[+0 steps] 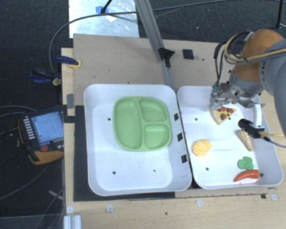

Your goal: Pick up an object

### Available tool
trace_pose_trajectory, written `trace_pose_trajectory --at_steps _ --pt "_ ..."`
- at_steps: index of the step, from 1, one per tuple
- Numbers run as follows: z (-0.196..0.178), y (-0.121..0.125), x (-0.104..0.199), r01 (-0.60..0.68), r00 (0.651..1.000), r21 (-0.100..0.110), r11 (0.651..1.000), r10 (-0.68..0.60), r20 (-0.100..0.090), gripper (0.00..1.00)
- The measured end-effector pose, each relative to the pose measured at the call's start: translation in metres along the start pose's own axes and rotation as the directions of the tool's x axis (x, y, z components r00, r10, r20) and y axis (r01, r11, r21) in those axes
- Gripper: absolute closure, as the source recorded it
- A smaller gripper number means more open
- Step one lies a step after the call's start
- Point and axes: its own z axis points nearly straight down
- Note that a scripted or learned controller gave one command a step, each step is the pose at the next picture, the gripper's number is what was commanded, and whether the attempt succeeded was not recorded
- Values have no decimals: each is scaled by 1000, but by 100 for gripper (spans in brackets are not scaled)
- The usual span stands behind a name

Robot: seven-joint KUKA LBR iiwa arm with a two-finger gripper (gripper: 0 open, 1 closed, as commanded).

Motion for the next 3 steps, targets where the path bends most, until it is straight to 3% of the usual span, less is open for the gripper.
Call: trace_pose_trajectory --at_steps 1,2,3 --pt "-61 -3 4 -3 1000 19 1000 4 -9 100" --pt "-126 -1 -2 -3 1000 17 1000 4 -8 100" --pt "-153 1 -3 -2 1000 21 1000 2 -10 100"
